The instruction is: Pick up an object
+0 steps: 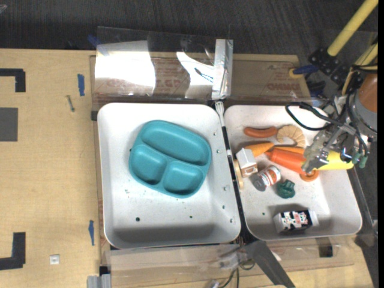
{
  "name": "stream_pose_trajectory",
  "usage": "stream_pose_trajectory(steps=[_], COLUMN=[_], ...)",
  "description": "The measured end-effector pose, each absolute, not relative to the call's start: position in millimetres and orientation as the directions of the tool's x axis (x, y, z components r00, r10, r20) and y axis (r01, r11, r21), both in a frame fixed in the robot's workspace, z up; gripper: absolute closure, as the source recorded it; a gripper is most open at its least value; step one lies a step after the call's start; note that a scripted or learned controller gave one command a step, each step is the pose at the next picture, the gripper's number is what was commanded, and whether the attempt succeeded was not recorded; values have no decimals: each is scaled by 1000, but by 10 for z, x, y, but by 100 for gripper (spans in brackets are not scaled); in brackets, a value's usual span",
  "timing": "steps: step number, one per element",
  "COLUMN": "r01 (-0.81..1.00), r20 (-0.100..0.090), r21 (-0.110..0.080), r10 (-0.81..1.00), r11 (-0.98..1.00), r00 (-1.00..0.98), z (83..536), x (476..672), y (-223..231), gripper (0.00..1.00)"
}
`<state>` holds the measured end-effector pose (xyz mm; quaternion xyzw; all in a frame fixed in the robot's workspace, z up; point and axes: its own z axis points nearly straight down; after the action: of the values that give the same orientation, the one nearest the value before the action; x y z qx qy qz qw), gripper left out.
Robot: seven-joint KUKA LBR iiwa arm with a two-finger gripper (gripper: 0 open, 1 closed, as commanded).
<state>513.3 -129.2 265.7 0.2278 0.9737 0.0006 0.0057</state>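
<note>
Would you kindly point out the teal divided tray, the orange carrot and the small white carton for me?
teal divided tray (170, 157): camera view, on its central ridge, left bin.
orange carrot (287, 156): camera view, on its thick middle, right bin.
small white carton (294, 219): camera view, on its printed side, right bin.

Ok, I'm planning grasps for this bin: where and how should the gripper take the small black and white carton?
Probably across its short width, at the middle, coming straight down. The black and white carton lies flat on its long side in the right bin, apart from the other items, so both long faces look free. The near bin wall sits close, so fingers should close front to back with care.
</note>
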Motion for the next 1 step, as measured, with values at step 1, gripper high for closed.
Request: stream_pose_trajectory(steps=[1], r01=[386], r20=[0], r21=[2], r10=[386], r11=[923], r00=[-923], z=[2331], x=[5301], y=[-750], gripper=[100])
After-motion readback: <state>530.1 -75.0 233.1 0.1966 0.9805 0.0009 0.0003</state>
